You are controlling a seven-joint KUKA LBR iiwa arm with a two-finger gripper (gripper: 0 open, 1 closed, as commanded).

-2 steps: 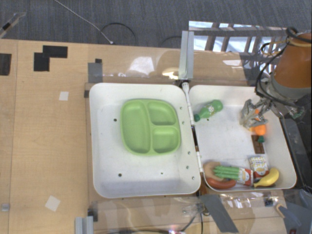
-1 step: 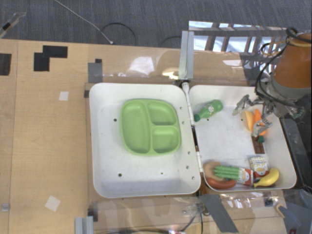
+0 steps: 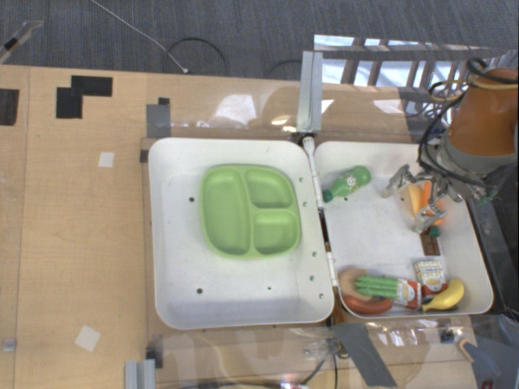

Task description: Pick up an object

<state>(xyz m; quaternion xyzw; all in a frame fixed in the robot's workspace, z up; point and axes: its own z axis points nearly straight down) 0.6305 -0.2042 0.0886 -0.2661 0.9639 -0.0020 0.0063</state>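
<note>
**Gripper low in the right bin, over an orange piece**

You have the gripper (image 3: 423, 194) down at the far right side of the right bin (image 3: 369, 233), under the arm's orange band (image 3: 485, 116). Its metal fingers splay out around a small orange, carrot-like object (image 3: 419, 198); you cannot tell whether they are spread or pinching it, as the parts overlap.

To the gripper's left, well apart, lies a green plastic bottle (image 3: 347, 182) with a darker cap, tilted near the bin's dividing wall. Nearer the camera than the gripper, along the bin's near edge, you see a cluster touching one another: a small printed carton (image 3: 430, 274), a yellow banana (image 3: 448, 297), a bundle of green stalk-shaped toy vegetable (image 3: 383, 286), and a reddish sausage shape (image 3: 366, 304).

Farther left, the left bin (image 3: 186, 290) holds a glossy light-green divided plate (image 3: 248, 211) with three compartments. Both bins are smooth white plastic with rounded corners, set on a pale wooden bench (image 3: 73, 241); dark grey carpet (image 3: 162, 14) lies beyond.
</note>
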